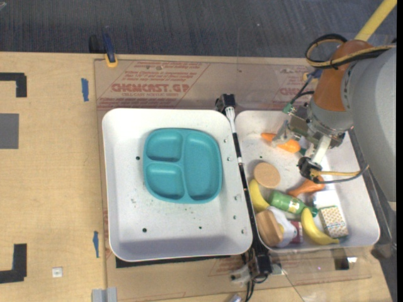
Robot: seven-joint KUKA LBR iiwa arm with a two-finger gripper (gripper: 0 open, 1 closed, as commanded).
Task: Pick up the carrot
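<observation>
Orange carrot [282, 143] lies in right bin [371, 228], near far-left corner, on bin floor. Not lifted; pick not done. Long axis roughly parallel to far rim; narrow end toward left wall, slightly far. Tool [301, 138] just beside carrot's thick end, possibly touching; spread or pressed together: cannot tell. Grasp and lift outstanding. Second orange item [308, 185] nearer bin centre, identity uncertain.

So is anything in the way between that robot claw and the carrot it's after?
Nothing visible blocks it. The gripper hangs right over the carrot near the far end of the right bin, where the floor is bare. The other food, such as the bananas and green bottle, is piled toward the near end.
</observation>
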